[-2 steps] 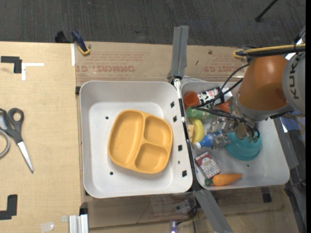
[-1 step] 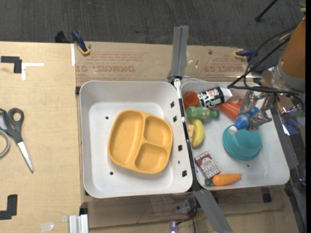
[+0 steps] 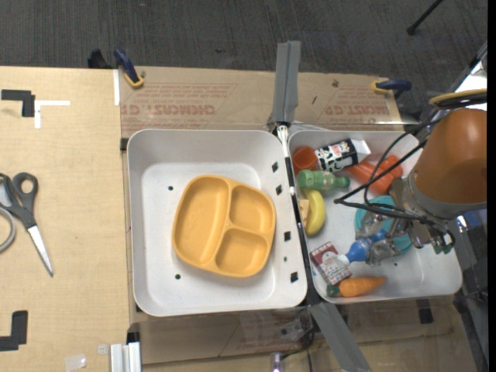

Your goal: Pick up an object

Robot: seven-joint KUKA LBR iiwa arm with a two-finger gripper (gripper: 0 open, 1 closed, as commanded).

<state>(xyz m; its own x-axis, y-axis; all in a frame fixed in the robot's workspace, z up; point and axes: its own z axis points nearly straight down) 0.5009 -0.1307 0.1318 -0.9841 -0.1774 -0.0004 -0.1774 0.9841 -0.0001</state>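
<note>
White plastic bins sit side by side on the bench (image 3: 62,208). The left bin (image 3: 147,231) carries a yellow divided tray (image 3: 223,225). The right bin (image 3: 434,277) carries the clutter, and the arm (image 3: 457,157), grey w/ an orange band, reaches into it from the right.

Step in hand (judged): approach/descent onto a target, grasp not yet made. The claw (image 3: 381,237) is low in the right bin, approx. mid-bin, over the teal bowl (image 3: 370,210) and the clear bottle w/ blue cap (image 3: 364,249). Claw state: cannot tell. Linkage and cables crowd that spot, and no item is seen between its tips.

Objects, largest to smallest:
- Teal bowl: under/just behind the claw, partly covered.
- Black-and-white bottle (image 3: 339,154): far end of bin, well apart from the claw.
- Banana (image 3: 315,211): left of the claw, near the bin wall.
- Green bottle (image 3: 322,180): far-left of the claw.
- Clear bottle: just beside the claw on its near-left, poss. touching.
- Carrot (image 3: 360,287): near edge of bin, near-left of the claw.
- Red-and-white packet (image 3: 328,260): left of the clear bottle.

Likely target (judged): the clear bottle, being closest.

Next move calls for: centre the claw on the bottle body, close, then lift straight up and confirm the item comes w/ it. Risk: the bottle is round and lies flat, so it may roll or squirt out toward the packet.
</note>
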